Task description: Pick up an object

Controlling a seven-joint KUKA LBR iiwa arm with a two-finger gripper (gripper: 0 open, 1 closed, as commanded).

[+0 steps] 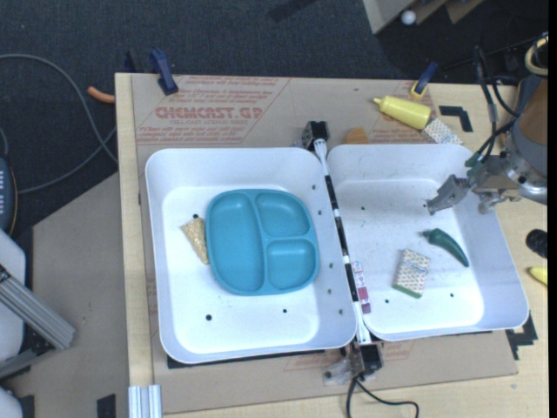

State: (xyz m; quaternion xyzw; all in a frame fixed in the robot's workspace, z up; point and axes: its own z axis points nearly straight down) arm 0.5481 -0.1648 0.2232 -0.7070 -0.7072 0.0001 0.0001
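Note:
In the right bin [383, 172], a dark green pepper-shaped object [447, 245] lies near the right wall. A small patterned sponge [412, 273] rests just to its lower left. My gripper [467, 198] hangs over the right bin's far right part, a little above the green object. It is open, with nothing between its fingers [444, 194]. The left bin [174, 181] holds a blue divided plate [261, 239] with a tan sponge piece [197, 238] against its left edge.
A yellow bottle-like object [403, 109] lies on the bench behind the right bin. Blue clamps [163, 70] [424, 78] sit at the bench's back edge. A black divider strip [335, 225] runs between the bins. Cables hang near the arm at right.

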